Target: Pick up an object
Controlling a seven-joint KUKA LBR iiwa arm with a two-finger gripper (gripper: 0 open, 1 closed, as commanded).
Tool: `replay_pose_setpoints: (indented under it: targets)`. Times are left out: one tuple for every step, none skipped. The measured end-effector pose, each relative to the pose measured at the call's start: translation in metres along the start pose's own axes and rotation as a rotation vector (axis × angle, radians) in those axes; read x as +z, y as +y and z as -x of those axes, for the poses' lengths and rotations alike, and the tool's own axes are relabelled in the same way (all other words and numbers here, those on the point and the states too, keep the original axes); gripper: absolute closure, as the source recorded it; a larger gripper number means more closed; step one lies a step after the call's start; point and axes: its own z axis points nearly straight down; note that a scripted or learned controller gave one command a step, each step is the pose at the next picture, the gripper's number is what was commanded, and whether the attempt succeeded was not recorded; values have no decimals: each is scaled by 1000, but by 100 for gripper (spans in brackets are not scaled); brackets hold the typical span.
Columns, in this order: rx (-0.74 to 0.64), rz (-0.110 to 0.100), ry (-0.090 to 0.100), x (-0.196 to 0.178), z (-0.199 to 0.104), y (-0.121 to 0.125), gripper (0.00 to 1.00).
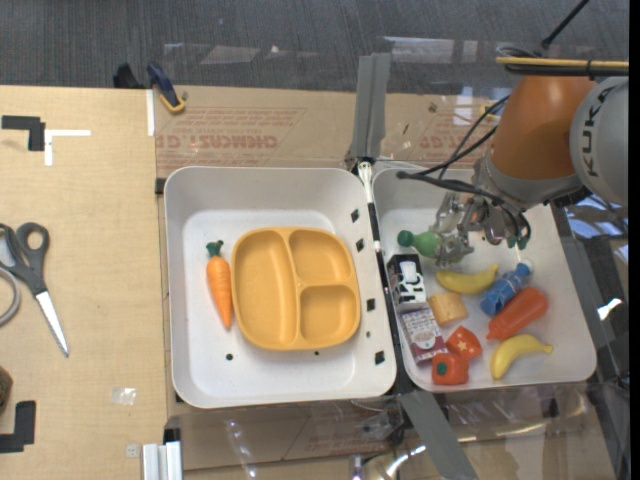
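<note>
A grey robot arm with an orange band is reaching in from the right over a table carrying two shallow white bins side by side. Its tool (462,236) is hanging low over the back of the right bin (572,368), just beside a small green object (418,239) and just above a yellow banana (466,279). Whether the tool is open or closed cannot be told, as cables and metal parts are crowding it.

The right bin is holding the things available for picking, bunched toward its middle and front: a blue piece (505,288), an orange-red piece (518,310), a second banana (518,352), a red tomato-like item (452,368), a tan wedge (449,308) and a black-and-white packet (407,279). Nothing appears lifted; the arm is probably lining up on the green object or the banana nearest it.

The left bin (190,368) is holding a yellow divided plate (296,288) with a toy carrot (219,283) lying just beside its left edge. Scissors (38,280) are lying well apart on the table at far left.
</note>
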Motion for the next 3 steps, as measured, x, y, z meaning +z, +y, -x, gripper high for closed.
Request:
replay_pose_setpoints:
  targets:
    - [275, -1, -1, 9, -28, 20, 100]
    - [-154, 0, 1, -83, -53, -42, 100]
    - [-195, 1, 1, -150, -9, -4, 100]
